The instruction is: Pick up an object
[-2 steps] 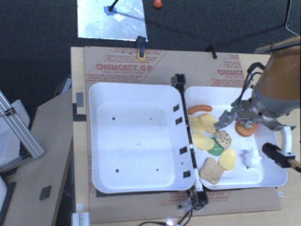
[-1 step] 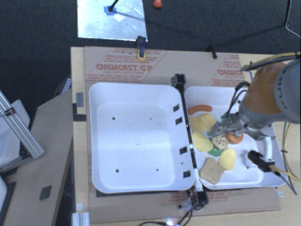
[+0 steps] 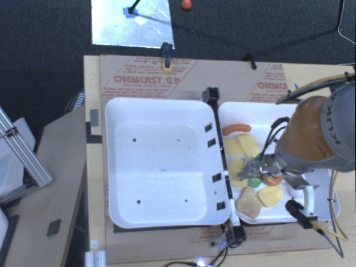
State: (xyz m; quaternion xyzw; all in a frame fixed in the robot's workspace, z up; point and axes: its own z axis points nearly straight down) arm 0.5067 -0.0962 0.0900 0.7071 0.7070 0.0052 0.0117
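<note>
The arm reaches leftward, its claw [image 3: 248,170] low over the right bin [image 3: 267,111].

Two white bins sit side by side: the left bin [image 3: 161,121] and the right bin [image 3: 261,109]. The right one holds one orange sausage [image 3: 236,129] and four yellowish pieces [image 3: 242,145] (one paler, nearest).

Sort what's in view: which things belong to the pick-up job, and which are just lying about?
Job:
- gripper, low in the right bin
- orange sausage
- yellow pieces
- green piece
- tan piece

Lying about:
- left bin
- metal sheet
- orange ball
- cardboard sheet
</note>
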